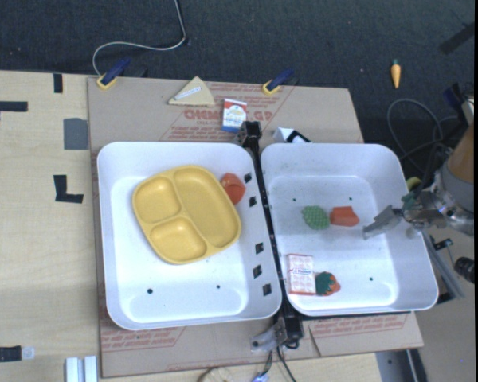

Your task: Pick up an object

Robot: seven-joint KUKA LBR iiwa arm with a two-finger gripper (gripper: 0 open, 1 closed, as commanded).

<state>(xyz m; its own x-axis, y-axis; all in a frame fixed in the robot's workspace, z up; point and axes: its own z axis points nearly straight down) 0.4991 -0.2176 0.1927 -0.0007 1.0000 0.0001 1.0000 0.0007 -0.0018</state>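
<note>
The right bin point(382, 161) holds a green lumpy object point(315, 217) and an orange-red block point(344, 216) side by side near its middle. A small white and red carton point(300, 274) lies flat at its front, with a green and red toy point(327, 283) touching it on the right. My gripper point(379, 224) reaches in low over the right bin's right side, a little to the right of the orange-red block and apart from it. Nothing is seen held in it.
The left bin point(115, 293) holds a yellow divided plate point(187, 213) and an orange-red object point(233, 188) by the plate's right rim. Behind the bins lie a small carton point(234, 116) and a pale wedge point(193, 94). Cables trail at the right.
</note>
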